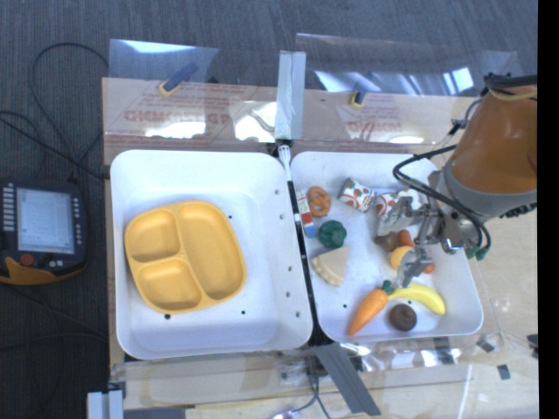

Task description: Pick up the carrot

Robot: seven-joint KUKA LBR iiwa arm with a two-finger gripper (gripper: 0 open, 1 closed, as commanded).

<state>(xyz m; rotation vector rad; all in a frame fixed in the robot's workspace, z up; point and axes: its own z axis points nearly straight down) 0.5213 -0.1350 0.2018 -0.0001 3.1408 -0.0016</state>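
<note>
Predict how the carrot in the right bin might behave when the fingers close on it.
The carrot looks rigid and smooth, likely a plastic toy, so probably light. Its tapered, rounded body may slip or roll. The banana lies close, so it could get nudged.

Grey carpet floor [262, 7], seemingly, surrounds the bench [210, 103].

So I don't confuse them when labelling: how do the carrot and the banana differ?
The carrot is orange with a green top; the banana is yellow. The carrot is straight and tapered, lying diagonally; the banana is curved, lying more level. Both lie in the right bin, near its front.
</note>
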